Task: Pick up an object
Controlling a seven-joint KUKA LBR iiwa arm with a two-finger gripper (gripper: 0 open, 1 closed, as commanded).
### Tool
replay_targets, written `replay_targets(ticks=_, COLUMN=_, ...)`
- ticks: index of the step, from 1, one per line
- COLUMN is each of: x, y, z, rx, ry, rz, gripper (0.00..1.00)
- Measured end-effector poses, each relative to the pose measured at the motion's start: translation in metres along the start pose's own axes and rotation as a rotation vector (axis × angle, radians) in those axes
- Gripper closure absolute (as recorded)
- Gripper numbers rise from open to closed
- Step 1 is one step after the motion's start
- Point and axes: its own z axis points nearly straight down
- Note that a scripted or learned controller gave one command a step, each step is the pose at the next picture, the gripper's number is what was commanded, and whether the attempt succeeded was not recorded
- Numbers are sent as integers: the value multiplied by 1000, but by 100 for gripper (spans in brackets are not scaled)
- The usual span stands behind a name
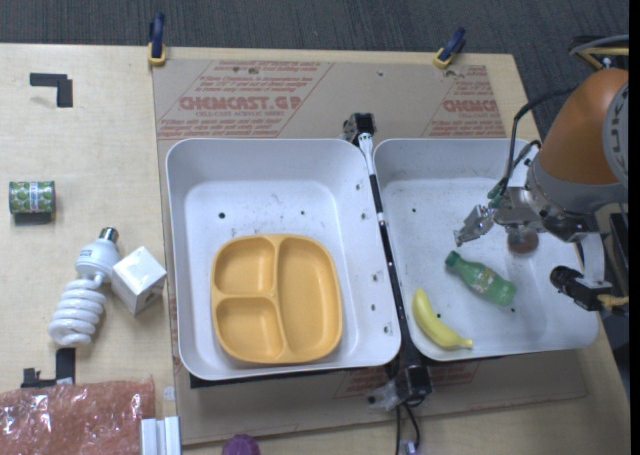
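Tool hovers above glossy green bottle and curved banana.

Quick count of what's on the bench: two white bins, the left bin and the right bin. One yellow divided plate with three compartments. One green bottle, one banana. Off to the side there's one spiral light bulb, one small white box, one little green can, and two blue clamps, one clamp and another clamp
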Motion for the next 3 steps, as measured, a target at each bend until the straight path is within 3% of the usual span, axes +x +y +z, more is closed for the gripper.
replay_targets(ticks=1, x=10, y=-37, z=28, rx=-7, ry=5, rz=-2, gripper=0)
replay_targets(ticks=2, x=9, y=-36, z=18, rx=-12, ry=4, rz=-2, gripper=100)
replay_targets(ticks=3, x=-4, y=37, z=33, rx=3, ry=1, rz=-4, gripper=100)
